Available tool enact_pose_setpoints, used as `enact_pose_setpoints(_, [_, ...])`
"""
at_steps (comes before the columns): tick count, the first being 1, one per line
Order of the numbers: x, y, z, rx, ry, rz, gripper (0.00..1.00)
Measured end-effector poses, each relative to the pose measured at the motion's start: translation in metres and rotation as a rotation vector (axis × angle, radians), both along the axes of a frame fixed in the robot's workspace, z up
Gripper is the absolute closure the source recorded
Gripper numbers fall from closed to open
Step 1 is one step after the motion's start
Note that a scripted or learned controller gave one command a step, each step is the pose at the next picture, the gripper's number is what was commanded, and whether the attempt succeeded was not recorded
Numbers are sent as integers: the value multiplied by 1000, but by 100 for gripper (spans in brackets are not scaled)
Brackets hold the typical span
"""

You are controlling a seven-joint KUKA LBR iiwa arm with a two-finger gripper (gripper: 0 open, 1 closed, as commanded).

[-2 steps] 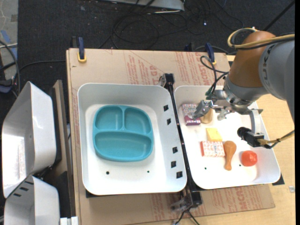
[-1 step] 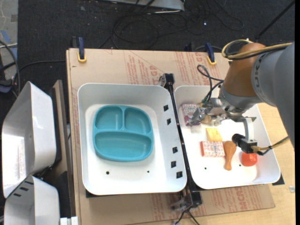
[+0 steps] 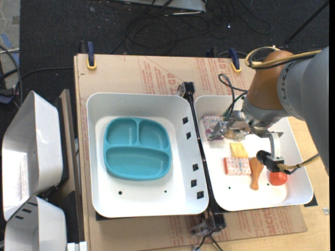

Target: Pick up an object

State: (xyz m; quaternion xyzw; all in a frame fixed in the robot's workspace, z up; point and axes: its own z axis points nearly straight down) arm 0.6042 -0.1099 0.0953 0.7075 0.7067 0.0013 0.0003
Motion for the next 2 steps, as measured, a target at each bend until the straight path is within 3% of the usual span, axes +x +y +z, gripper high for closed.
enact_pose_setpoints(1, [1, 0, 12, 0, -4, 1, 100])
enact_pose_setpoints(2, [0, 5, 56, -2, -1, 4, 100])
